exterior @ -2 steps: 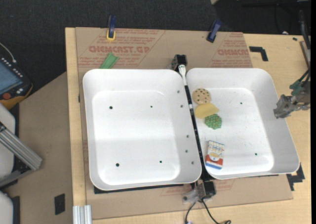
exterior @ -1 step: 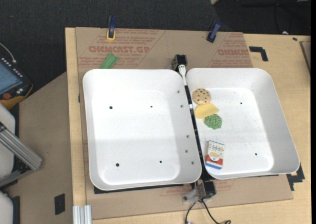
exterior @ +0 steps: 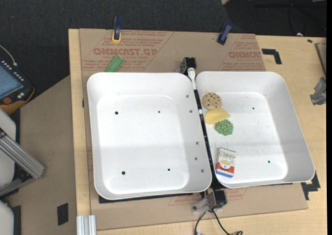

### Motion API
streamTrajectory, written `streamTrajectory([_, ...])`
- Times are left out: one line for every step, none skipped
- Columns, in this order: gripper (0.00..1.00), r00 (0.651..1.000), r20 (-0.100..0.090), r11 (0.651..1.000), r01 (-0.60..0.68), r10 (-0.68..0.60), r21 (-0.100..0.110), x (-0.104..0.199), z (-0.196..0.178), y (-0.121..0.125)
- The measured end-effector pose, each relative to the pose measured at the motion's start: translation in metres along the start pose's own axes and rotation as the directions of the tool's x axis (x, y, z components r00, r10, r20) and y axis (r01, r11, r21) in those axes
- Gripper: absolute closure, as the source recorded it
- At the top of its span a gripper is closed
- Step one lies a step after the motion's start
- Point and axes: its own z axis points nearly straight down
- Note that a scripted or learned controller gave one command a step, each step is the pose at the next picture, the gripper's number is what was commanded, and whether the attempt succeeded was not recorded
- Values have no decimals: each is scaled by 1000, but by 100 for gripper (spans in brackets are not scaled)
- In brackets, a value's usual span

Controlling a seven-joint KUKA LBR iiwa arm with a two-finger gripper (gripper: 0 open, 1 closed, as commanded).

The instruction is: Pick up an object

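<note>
Several small objects lie in the right bin [exterior: 270, 125], close to its left wall. A round tan cookie [exterior: 211, 100] sits farthest back. A yellow piece [exterior: 216, 116] lies just in front of it, touching a green bumpy piece [exterior: 224, 127]. A small white, red and blue carton [exterior: 225, 162] lies nearer the front left corner. At the view's right edge, a grey bit of my gripper [exterior: 318, 93] shows beyond the right bin's rim, mostly cut off and far from all the objects.
The left bin [exterior: 140, 135] stands beside the right one, and a black strip runs between them. Both rest on a cardboard sheet [exterior: 155, 47] held by two clamps at the back. A green scrap [exterior: 114, 64] lies behind the left bin.
</note>
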Motion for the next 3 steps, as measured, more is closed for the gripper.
streamTrajectory([100,1000,0,1000,-4,4,0,-30,65,-21])
streamTrajectory([100,1000,-2,1000,10,-10,-4,68,74,-19])
streamTrajectory([100,1000,0,1000,10,-10,-15,140,10,-18])
